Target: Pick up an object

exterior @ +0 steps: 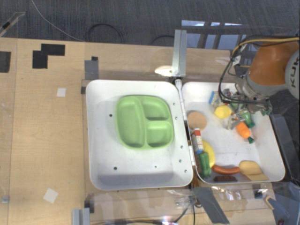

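Lying aslant, carrot [243,130], leafy end toward lower right.

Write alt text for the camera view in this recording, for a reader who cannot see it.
The grey arm's hand hangs low over the right white bin, among a yellow toy, an orange carrot, a brown round piece, a red sausage and other toy food. The left white bin holds a green divided tray.
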Controlling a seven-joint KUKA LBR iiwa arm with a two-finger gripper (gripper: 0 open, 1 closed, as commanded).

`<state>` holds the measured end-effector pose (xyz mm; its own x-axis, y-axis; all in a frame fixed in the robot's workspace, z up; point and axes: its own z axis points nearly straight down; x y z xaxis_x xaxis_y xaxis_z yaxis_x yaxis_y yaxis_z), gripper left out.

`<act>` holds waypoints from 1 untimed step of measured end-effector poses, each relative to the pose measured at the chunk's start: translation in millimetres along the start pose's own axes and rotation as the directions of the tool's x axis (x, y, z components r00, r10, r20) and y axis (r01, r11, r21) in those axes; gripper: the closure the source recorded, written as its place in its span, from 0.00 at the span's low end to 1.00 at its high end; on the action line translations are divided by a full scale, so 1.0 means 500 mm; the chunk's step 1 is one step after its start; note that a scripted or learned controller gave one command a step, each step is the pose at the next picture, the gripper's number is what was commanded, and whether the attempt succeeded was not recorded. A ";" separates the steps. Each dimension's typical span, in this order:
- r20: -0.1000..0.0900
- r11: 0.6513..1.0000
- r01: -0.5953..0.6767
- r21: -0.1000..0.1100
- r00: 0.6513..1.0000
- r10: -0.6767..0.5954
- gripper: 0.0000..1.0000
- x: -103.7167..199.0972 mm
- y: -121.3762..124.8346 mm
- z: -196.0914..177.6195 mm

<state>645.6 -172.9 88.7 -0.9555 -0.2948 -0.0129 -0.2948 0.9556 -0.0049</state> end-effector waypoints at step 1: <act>-0.003 1.000 -0.005 0.000 1.000 0.005 0.00 0.090 -0.024 -0.001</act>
<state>606.2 -197.9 88.4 -0.9570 -0.2900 -0.0104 -0.2900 0.9570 -0.0051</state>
